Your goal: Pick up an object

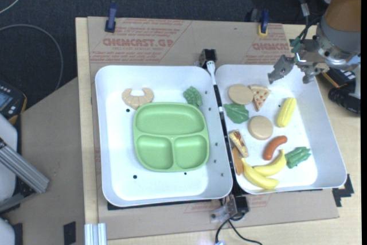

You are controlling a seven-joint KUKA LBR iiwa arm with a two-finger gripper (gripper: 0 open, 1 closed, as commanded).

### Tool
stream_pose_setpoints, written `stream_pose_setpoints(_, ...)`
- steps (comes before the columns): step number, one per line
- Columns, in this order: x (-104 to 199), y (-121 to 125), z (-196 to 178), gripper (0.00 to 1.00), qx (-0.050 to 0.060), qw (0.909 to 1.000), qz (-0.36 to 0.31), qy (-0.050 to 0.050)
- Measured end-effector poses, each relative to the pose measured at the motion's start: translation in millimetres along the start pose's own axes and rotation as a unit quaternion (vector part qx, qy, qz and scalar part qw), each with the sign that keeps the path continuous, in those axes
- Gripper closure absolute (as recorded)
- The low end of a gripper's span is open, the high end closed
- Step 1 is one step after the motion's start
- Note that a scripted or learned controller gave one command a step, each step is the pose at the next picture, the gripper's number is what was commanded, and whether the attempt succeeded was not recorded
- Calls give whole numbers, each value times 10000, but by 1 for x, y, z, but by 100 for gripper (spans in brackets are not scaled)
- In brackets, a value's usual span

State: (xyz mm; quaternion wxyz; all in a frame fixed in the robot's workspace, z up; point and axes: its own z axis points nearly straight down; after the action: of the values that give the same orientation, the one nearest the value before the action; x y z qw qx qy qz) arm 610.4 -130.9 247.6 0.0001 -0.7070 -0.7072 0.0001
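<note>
Jaws spread open, holding nothing, gripper [293,71] hovers over the far edge of the right bin [327,140]. Nearest items below: pizza slice [260,96], bread [240,94], corn [286,111]. Left bin [109,123] carries a green tray [171,136]

The arm [344,3] is running off the picture's right edge above the hand [293,69]. Below the hand, an orange piece [237,161] is lying partly hidden under the hot dog bun [239,143] and banana [264,172].
</note>
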Motion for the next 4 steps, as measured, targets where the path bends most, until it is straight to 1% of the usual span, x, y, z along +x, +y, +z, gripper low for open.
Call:
stream_pose_setpoints(1,-30,-83,150,0,78,10000,29,24)
stream_pose_setpoints(2,-29,-76,131,100,-15,10000,10,-5)
stream_pose_setpoints(3,48,-133,59,100,7,10000,-29,19)
stream_pose_setpoints(4,118,-125,31,100,-22,10000,-27,2)
